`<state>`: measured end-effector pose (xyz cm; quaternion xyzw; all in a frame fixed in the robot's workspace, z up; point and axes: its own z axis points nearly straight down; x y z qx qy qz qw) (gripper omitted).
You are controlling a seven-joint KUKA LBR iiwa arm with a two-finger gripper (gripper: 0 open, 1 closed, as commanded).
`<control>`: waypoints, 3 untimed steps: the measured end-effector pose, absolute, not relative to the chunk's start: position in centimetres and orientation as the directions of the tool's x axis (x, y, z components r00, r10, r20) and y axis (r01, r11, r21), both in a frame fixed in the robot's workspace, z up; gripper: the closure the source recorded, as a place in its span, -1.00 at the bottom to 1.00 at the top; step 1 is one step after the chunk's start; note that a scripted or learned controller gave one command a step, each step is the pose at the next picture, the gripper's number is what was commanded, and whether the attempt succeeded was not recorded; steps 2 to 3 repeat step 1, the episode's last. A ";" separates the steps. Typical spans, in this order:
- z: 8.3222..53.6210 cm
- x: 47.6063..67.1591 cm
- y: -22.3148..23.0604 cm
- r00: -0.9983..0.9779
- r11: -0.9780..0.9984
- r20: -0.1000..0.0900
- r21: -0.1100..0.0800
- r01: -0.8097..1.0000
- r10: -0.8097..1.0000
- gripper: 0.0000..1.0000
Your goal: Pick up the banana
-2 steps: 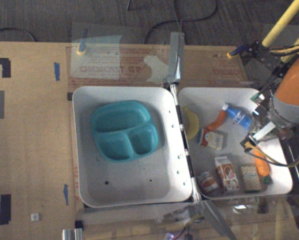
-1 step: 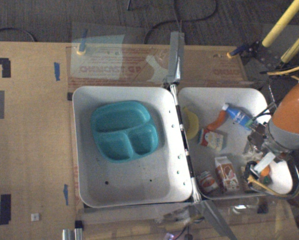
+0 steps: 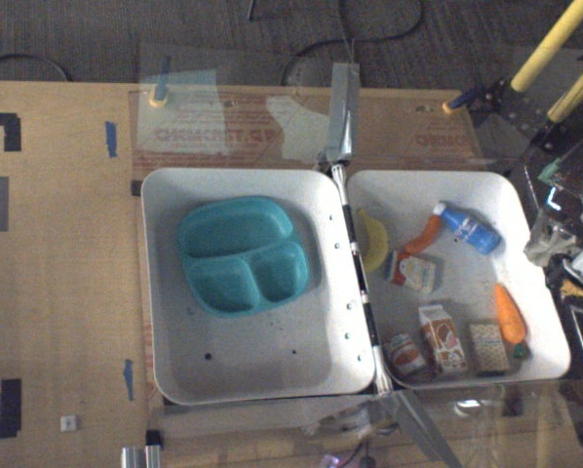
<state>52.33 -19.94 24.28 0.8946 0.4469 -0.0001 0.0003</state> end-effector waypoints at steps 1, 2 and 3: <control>19.0 58.0 -19.1 0.589 -0.589 -0.001 0.001 0.808 0.808 1.00; 19.0 58.0 -19.1 0.589 -0.589 -0.001 0.001 0.808 0.808 1.00; 19.0 58.0 -19.1 0.589 -0.589 -0.001 0.001 0.808 0.808 1.00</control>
